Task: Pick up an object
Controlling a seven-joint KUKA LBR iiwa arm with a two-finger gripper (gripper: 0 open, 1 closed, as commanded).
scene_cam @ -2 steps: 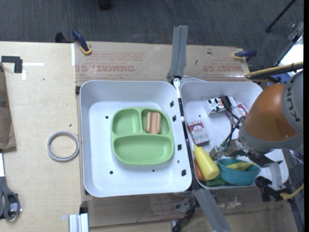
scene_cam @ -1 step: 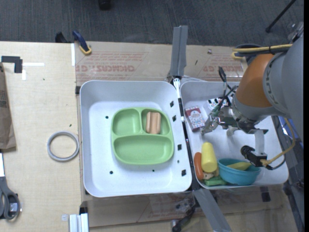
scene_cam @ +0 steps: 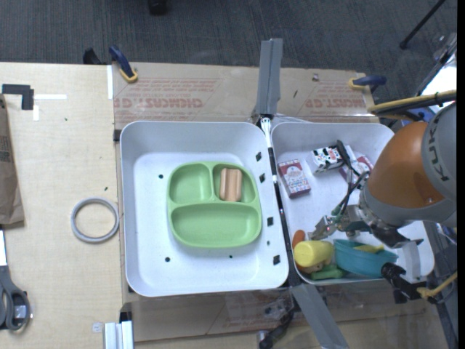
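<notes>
Camera view has the arm reaching in from the right, with the gripper (scene_cam: pixel 336 227) low over the near end of the right bin (scene_cam: pixel 320 133). It sits just above the pile of toys there, and honestly I can't tell how the gripper is set, too much cable and metal in the way. Nothing visibly held.

My guess is it's at the reach-and-descend stage. The nearest candidates are the yellow cup (scene_cam: pixel 312 253) and the teal dish (scene_cam: pixel 363 259), both jammed against the near wall with an orange piece (scene_cam: pixel 298 236) and a green piece (scene_cam: pixel 328 273) touching them. To do this well I'd go for the yellow cup from straight above, closing across its round body, since it stands proud of the clutter. The dish looks like an awkward grab, and the wall leaves little room.

Further back in that bin: a small red card box (scene_cam: pixel 294 177) lying flat, and a black-and-white packet (scene_cam: pixel 328 157) near the far corner, both well apart from the pile.

The left bin (scene_cam: pixel 138 195) holds a green divided plate (scene_cam: pixel 214 213) with a hot dog (scene_cam: pixel 230 184) in its top-right compartment.
</notes>
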